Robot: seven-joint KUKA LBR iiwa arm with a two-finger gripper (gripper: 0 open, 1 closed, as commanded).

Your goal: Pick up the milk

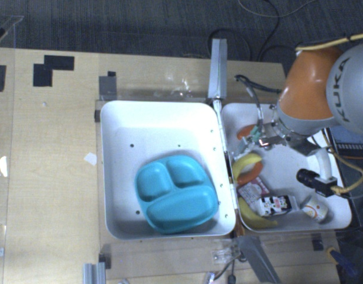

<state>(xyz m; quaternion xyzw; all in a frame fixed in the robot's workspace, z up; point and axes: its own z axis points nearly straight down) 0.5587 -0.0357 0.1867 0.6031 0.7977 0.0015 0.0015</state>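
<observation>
1. Down at the front of the right bin (342, 220) we see the milk (274, 205), a small carton lying on its side against a banana (255, 218).
2. Well behind it our claw (263, 136) hangs over the bin's back part, beside a red thing (248, 131); whether it is open or closed we cannot tell.
3. Over in the left bin (119, 158) lies a blue divided plate (177, 192).

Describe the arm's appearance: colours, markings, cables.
The arm is bulky and rounded, with a grey shell carrying dark KUKA lettering and a broad orange band above the wrist. The gripper is small, metallic, with dark cables looping by it.
</observation>
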